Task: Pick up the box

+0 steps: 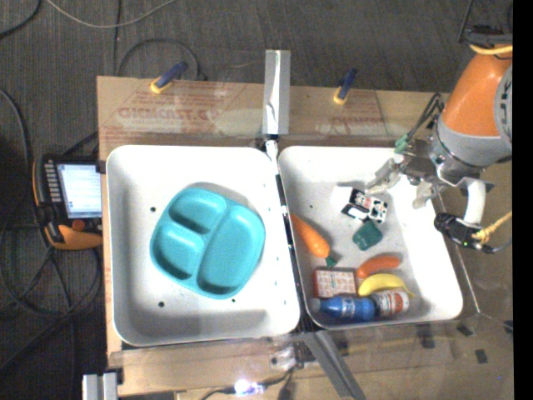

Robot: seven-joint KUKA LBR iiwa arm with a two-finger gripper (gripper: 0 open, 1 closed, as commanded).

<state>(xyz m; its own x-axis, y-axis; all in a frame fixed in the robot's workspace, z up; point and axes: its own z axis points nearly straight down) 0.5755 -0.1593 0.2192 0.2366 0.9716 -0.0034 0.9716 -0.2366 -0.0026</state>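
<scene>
Down front, the box (335, 282) lay untouched. I saw my hand (385, 176) hovering farther back; its grip I couldn't tell. Next, reach forward.

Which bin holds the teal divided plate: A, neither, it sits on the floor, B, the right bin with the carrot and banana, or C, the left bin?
C: the teal divided plate lies inside the left bin, while the carrot and banana lie in the right bin.

Teal tray (208, 244), carrot (312, 238), perhaps banana (381, 285)
</scene>
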